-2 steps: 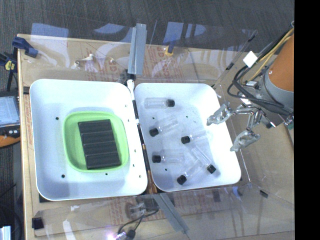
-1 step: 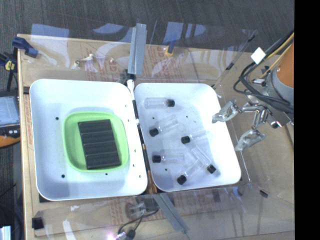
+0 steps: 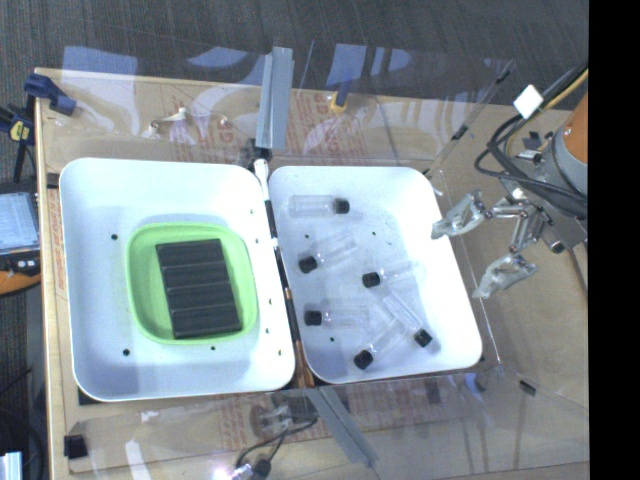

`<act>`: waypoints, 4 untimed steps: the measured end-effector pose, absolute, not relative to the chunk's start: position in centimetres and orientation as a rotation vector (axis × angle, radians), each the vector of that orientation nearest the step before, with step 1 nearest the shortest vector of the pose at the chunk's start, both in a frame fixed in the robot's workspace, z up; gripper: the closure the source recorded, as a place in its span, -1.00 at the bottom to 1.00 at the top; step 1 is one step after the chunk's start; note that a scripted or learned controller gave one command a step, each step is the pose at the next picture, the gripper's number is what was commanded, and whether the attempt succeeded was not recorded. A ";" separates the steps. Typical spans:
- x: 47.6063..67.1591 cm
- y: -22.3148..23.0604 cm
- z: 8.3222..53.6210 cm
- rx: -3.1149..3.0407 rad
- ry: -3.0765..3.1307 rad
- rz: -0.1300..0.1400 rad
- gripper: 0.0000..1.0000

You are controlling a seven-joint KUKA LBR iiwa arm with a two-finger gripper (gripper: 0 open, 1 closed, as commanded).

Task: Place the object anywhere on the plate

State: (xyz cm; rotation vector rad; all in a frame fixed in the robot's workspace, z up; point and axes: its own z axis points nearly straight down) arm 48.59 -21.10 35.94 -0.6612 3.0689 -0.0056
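A green plate (image 3: 145,298) lies in the left white bin (image 3: 90,208); a black ridged block (image 3: 198,288) rests on its middle. Several clear vials with black caps lie scattered in the right bin (image 3: 410,183), among them one at the back (image 3: 318,207) and one at the front right (image 3: 410,326). My gripper (image 3: 460,261) hovers just outside the right bin's right rim, over the bench. It is open, its two pale fingers (image 3: 455,218) spread wide with nothing between them.
A grey metal bar (image 3: 272,98) stands behind the seam between the bins. Cables and the arm's wrist (image 3: 545,183) crowd the right side. Clear plastic sheeting covers the wooden bench (image 3: 450,428) around the bins.
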 end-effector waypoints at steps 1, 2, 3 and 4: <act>52.4 -21.0 42.5 -0.525 3.095 -0.006 -1.00; 53.6 -21.0 28.2 -0.438 3.111 0.000 -1.00; 51.5 -20.9 31.1 -0.339 3.120 -0.004 -1.00; 50.9 -21.1 33.4 -0.227 3.130 -0.004 -1.00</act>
